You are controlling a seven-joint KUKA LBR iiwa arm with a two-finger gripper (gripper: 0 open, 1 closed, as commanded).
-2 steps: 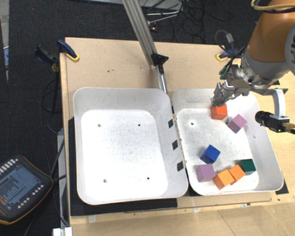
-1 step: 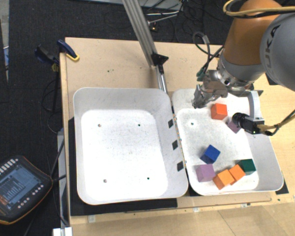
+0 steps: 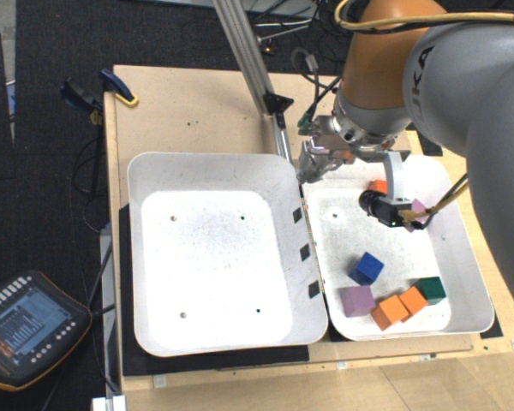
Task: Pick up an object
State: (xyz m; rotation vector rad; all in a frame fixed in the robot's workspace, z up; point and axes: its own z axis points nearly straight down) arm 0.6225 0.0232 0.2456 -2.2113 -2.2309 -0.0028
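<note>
The hand [image 3: 325, 157] hangs over the right bin's [image 3: 463, 255] far-left corner, grip hidden; the blue cube [image 3: 367, 268], tilted diamond-wise, lies well nearer the camera.

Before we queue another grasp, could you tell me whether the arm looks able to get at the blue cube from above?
Probably yes: the blue cube sits apart from the purple block with nothing over it.
</note>
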